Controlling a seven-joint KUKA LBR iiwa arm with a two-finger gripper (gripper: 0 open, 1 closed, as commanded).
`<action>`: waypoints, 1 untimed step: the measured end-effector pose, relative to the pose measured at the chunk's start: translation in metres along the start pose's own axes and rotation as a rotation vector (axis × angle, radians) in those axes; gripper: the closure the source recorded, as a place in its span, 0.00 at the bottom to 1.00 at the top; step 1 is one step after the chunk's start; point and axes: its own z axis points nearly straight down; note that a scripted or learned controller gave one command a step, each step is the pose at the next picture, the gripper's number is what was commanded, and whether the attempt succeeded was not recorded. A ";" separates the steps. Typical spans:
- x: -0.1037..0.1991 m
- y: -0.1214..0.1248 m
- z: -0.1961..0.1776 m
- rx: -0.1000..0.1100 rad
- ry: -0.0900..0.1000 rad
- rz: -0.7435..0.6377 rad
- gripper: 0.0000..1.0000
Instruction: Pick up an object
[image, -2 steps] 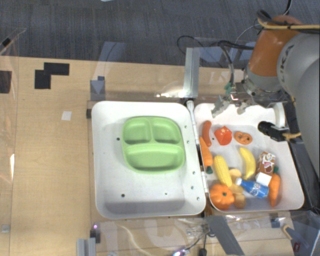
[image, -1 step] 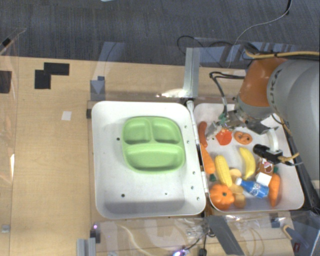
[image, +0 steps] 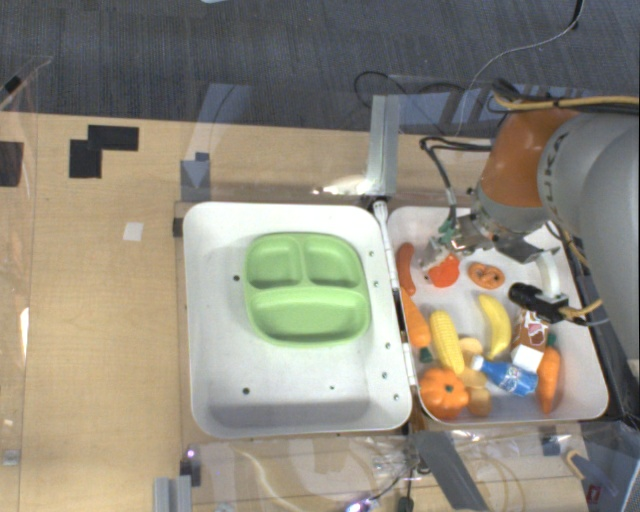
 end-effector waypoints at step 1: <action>0.042 0.030 -0.092 0.009 0.003 0.096 1.00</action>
